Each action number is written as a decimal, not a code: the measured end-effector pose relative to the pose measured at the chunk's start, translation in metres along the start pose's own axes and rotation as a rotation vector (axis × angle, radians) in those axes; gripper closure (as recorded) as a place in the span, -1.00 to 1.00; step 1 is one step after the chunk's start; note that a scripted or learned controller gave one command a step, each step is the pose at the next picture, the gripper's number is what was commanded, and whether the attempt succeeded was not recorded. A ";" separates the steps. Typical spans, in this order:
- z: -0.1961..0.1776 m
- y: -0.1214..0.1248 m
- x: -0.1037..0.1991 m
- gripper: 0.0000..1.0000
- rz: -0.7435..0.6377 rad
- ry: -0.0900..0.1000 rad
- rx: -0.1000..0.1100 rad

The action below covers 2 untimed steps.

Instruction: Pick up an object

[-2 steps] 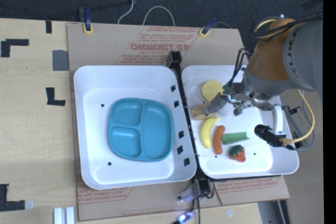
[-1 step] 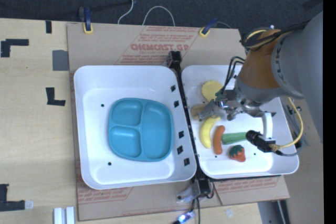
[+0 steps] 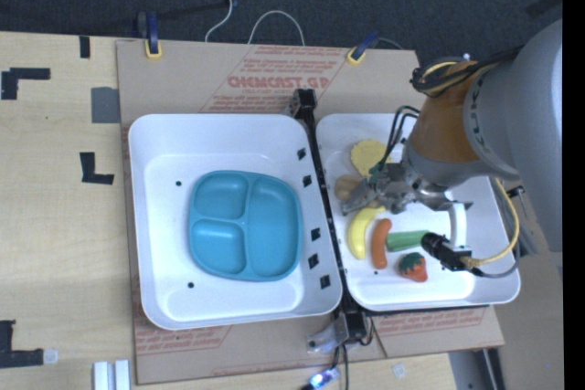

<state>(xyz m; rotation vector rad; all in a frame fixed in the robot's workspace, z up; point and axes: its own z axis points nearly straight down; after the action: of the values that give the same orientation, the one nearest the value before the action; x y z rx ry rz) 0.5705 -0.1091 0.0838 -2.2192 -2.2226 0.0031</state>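
The right bin [image 3: 494,288] holds small toy foods: a yellow banana [image 3: 360,231], an orange sausage-like piece [image 3: 379,244], a green piece [image 3: 405,240], a red strawberry [image 3: 414,266], a yellow round piece [image 3: 367,154] and a tan piece [image 3: 346,188]. My gripper [image 3: 377,191] hangs low over the left part of this bin, just above the banana and beside the tan piece. The dark fingers blur into the wrist, so nothing can be made out between them.
The left bin [image 3: 155,151] carries a blue divided plate [image 3: 244,225]. A black divider [image 3: 315,187] runs between the bins. The grey arm [image 3: 512,123] with its orange band covers the right bin's upper right. A cable [image 3: 503,256] loops over its right side.
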 end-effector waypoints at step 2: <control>-0.064 -0.003 0.010 1.00 -0.001 0.001 -0.005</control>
<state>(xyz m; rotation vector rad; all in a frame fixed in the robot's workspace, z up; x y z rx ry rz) 0.5672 -0.0991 0.1482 -2.2202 -2.2253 -0.0037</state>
